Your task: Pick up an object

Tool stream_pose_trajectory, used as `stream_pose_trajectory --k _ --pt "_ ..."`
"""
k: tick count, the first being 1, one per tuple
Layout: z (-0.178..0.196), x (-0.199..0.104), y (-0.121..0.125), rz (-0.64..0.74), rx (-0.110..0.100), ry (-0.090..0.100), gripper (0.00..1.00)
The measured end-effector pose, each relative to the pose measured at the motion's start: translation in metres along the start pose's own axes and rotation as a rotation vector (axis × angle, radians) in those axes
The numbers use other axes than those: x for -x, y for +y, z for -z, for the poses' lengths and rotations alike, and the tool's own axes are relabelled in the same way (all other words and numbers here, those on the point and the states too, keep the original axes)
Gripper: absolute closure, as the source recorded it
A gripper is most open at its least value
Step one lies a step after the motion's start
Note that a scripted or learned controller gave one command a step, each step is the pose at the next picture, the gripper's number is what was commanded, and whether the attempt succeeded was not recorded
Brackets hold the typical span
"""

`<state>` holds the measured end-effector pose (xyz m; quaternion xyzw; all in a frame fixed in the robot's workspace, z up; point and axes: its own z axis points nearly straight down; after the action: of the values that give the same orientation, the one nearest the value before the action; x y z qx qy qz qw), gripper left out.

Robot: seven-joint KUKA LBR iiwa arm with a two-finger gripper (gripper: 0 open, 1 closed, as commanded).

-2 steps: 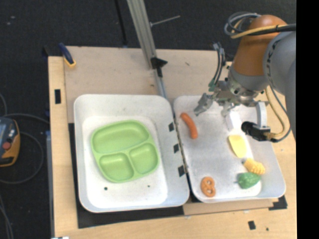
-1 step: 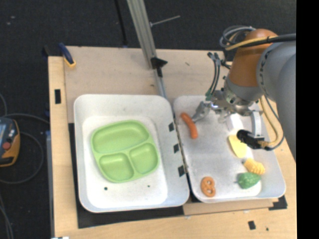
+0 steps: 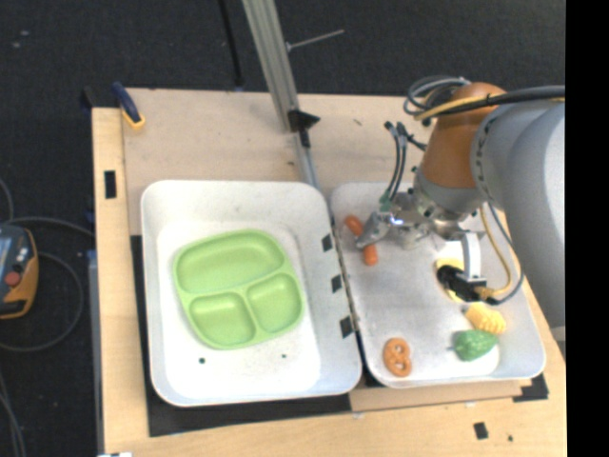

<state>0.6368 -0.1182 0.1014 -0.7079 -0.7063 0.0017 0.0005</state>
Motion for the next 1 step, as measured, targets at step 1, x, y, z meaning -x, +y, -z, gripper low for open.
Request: stream_pose_trajectory --k 1 --pt "0.0148 0.0011 0.0020 -0.003 0.007 0.000 1.00"
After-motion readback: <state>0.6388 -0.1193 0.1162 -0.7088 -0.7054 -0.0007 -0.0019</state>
